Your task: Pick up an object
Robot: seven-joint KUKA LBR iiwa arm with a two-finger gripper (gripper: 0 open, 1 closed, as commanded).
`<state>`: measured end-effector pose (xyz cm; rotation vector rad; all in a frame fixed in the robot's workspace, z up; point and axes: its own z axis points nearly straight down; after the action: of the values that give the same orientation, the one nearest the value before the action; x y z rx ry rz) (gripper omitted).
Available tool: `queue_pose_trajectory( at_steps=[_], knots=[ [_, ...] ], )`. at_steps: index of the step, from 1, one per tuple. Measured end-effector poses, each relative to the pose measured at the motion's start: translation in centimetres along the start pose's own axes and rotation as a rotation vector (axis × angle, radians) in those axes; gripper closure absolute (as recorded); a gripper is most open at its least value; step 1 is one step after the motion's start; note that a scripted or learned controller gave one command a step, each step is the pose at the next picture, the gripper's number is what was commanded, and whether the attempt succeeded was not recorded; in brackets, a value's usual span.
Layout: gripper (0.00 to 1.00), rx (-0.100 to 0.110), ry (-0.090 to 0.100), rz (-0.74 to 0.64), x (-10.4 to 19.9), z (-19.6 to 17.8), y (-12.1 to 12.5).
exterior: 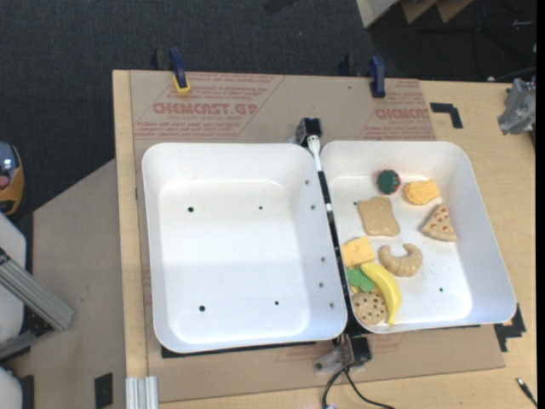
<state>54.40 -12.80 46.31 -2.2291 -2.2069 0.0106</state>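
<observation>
Two shallow white plastic bins sit side by side on a brown printed board (281,107). Two blue clamps (376,74) hold the board's far edge.

Left bin (162,228): white floor with a few small dark dots.

Right bin (477,228): holds all the toy food, grouped toward its left half.
- Small dark green round ball (388,180) at the far end, just beside an orange-yellow ridged piece (421,192) on its right.
- Tan flat bread-slice shape (378,216) nearer the camera than the ball.
- Triangular pizza wedge with red spots (439,224) to the right of the bread slice, apart from it.
- Yellow cheese-like block (358,251) against the bin's left wall.
- Pale tan curved croissant (401,260) just right of the block, close to it or touching.
- Yellow plastic banana (383,286) lies slanted below the croissant, with a bright green piece (359,277) at its left side.
- Round brown chocolate-chip cookie (369,308) at the near left corner, touching the banana's lower end.

Grey metal gripper (518,106): at the right edge of the view, over the board beyond the right bin's far right corner and well apart from every toy. It holds nothing that can be seen. Open or closed: cannot tell, too little of it visible.
</observation>
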Motion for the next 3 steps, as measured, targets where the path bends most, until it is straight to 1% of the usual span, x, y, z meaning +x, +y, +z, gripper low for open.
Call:
queue_pose_trajectory(
  at_steps=[1,2,3],
  knots=[
    [1.00,-0.014,-0.005,0.000,-8.6,-3.2,-1.9],
    [1.00,-0.017,-0.004,-0.007,-9.8,-7.5,-4.1],
    [1.00,0.007,0.007,-0.008,-9.2,7.4,-6.1]
  ],
)
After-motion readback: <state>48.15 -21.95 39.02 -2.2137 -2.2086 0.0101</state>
